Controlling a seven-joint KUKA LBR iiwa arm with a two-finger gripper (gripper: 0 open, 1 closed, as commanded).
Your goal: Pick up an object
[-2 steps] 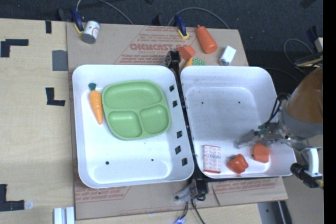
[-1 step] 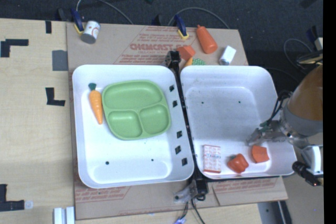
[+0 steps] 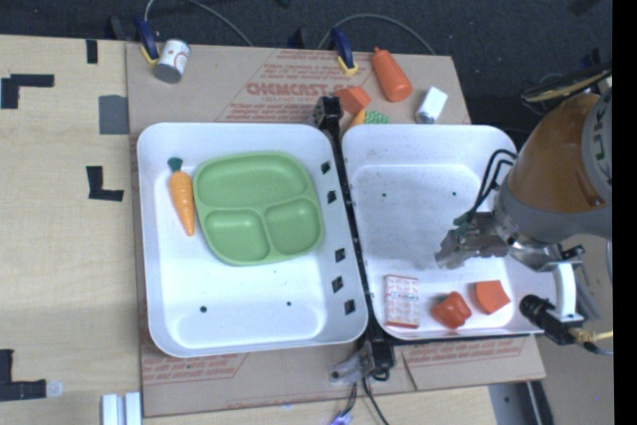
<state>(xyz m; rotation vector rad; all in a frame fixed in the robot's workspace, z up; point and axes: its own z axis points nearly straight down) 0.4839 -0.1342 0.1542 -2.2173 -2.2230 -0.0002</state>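
Note:
My gripper (image 3: 460,247) hangs over the right bin (image 3: 418,176), toward its right side, with nothing visible between its fingers. Just below it lie an orange-red block (image 3: 489,296) and a red rounded piece (image 3: 451,311) near the bin's front edge. A small white and red packet (image 3: 401,301) lies to their left. In the left bin (image 3: 164,244) rest a green divided plate (image 3: 260,207) and a toy carrot (image 3: 181,196) at the plate's left.
Behind the bins on the cardboard lie an orange bottle (image 3: 391,75), a small orange piece (image 3: 354,101), a white block (image 3: 431,105) and a small can (image 3: 171,59). Black clips (image 3: 328,110) line the divider between the bins. Cables run at the back.

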